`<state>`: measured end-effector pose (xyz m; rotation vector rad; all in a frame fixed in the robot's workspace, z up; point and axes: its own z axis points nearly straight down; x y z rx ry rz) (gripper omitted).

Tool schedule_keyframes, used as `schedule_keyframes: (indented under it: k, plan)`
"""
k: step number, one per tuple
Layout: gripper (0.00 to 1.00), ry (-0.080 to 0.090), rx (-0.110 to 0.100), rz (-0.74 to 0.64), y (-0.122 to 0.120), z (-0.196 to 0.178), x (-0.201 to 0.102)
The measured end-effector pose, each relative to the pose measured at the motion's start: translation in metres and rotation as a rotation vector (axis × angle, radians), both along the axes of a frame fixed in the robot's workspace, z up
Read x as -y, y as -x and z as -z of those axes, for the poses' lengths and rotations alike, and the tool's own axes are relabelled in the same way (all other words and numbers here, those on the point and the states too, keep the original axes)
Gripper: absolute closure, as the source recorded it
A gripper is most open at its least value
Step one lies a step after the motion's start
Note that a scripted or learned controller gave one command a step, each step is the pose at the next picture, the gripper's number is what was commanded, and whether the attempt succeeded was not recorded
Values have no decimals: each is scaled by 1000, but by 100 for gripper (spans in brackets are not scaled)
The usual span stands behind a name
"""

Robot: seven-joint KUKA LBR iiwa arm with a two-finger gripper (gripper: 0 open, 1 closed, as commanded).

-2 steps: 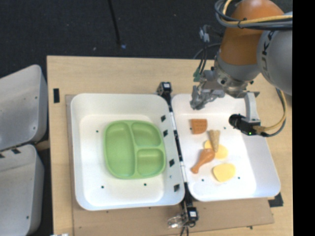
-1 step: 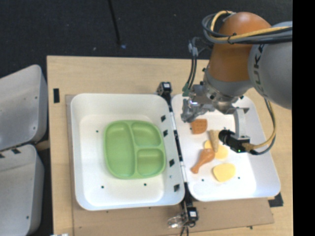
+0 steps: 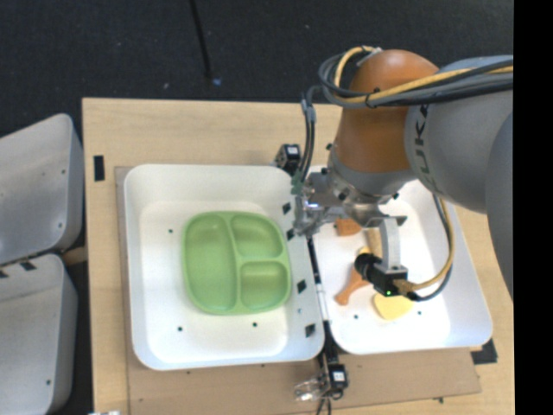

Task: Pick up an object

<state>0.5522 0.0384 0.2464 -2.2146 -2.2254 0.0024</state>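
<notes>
The pincer (image 3: 346,219) hangs low in the right bin (image 3: 449,318), close to its left wall; whether it grips anything cannot be told. Just right of it, toward the bin's middle, lie an orange piece (image 3: 350,289), long axis slanting, and a yellow piece (image 3: 390,308) with open floor rightward.

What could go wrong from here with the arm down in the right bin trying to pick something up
The gripper sits low by the divider between the bins, so it may bump that edge. The small orange piece lies partly under the wrist, hard to see and easy to push aside rather than grasp. The orange stick-like item and the yellow piece lie close to the dangling cable, which could drag them.
</notes>
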Motion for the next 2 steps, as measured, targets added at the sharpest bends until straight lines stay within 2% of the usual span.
schedule_keyframes:
  k: [1, 2]
  plan:
    - [100, -2, 1, -3, 17, -2, -51]
    - [0, 0, 2, 3, 17, -2, -47]
